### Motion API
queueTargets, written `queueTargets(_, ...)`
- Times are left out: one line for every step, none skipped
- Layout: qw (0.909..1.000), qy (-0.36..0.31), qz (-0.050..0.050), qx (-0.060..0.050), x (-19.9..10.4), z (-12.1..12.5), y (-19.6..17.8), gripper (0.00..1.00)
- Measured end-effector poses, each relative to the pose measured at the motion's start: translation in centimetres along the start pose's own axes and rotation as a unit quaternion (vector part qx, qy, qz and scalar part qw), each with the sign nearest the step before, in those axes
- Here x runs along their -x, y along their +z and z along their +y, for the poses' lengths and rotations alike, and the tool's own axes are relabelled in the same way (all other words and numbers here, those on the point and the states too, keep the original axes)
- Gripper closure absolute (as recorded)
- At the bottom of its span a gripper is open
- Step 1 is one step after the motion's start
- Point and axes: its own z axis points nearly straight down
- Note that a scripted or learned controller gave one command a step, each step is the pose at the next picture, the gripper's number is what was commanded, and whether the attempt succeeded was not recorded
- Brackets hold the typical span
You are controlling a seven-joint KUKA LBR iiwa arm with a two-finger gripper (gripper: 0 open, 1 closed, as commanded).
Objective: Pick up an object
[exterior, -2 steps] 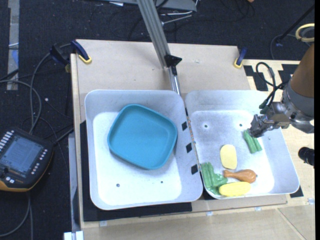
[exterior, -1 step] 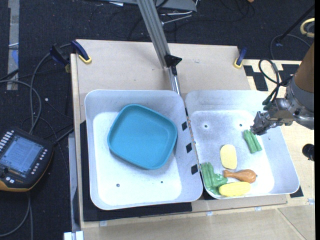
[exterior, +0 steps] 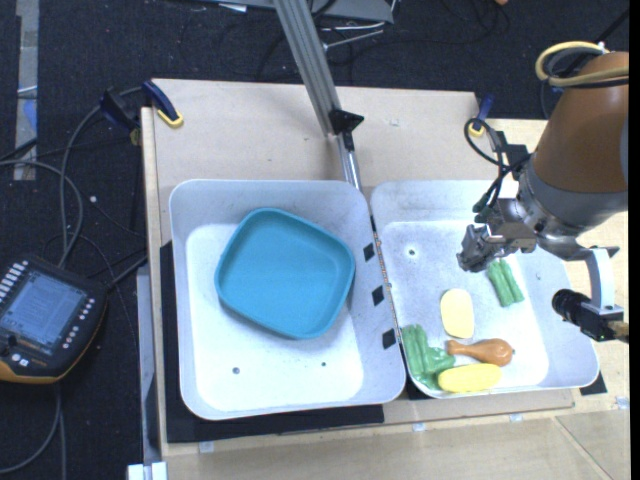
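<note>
The table carries two white bins side by side. The left bin contains a blue plate, lying flat near its middle. The right bin contains the candidate objects:

1. A green stick, lying at a slant in the bin's upper right part.
2. A pale yellow oval, near the centre.
3. A brown drumstick, just below the oval.
4. A yellow piece, touching the drumstick's lower side at the front wall.
5. A green leafy piece, against the bin's left wall, beside the yellow piece.

The gripper hangs over the right bin, just up and left of the green stick. You cannot tell from this view whether the jaws are released or clenched; nothing is visibly between them.

Treat the green stick as the nearest target. Judged by appearance, all five items are toy food: light, fairly stiff, and probably smooth enough to slip. The stick is narrow and long. Take hold across its short width at mid-length, with the jaws turned square to its long axis; a grip near either end is likely to pivot it out.

The oval lies flat and low, so expect the jaws to skid over it. The front three items crowd one another, so a grasp there may disturb neighbours
</note>
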Motion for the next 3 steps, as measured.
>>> queueTargets(1.0, 0.0, 0.0, 0.0, -4.8, 0.9, 0.1, 1.0)
queueTargets(1.0, 0.0, 0.0, -0.001, -9.7, 0.8, 2.1, 1.0)
queueTargets(1.0, 0.0, 0.0, 0.0, -15.3, 0.9, 3.7, 1.0)
